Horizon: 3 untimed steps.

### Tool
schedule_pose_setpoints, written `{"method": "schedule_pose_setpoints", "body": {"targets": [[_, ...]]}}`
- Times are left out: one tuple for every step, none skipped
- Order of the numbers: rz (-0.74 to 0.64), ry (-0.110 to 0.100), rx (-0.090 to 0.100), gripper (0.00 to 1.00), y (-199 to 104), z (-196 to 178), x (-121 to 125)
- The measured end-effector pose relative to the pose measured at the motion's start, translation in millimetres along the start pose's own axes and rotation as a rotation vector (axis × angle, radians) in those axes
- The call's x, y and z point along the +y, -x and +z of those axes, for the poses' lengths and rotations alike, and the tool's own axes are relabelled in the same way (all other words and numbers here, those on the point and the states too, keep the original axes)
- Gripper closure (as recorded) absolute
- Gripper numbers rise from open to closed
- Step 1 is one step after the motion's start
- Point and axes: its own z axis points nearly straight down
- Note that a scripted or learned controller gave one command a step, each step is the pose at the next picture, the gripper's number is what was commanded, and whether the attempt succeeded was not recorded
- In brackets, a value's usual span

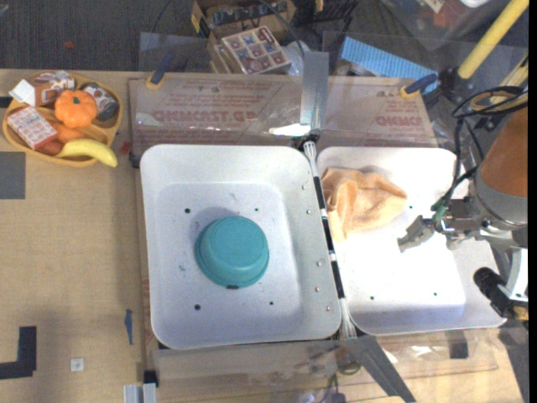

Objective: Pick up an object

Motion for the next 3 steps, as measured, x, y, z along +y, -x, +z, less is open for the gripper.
{"method": "schedule_pose_setpoints", "body": {"targets": [[-0.018,0.003,-0.001,0.00,-6.1,-2.1,64.0],[-0.022,0.003,-0.002,0.00,-4.2,33.4,144.8],[-0.122,0.014,-0.003,0.00,15.4,102.5,140.6]]}}
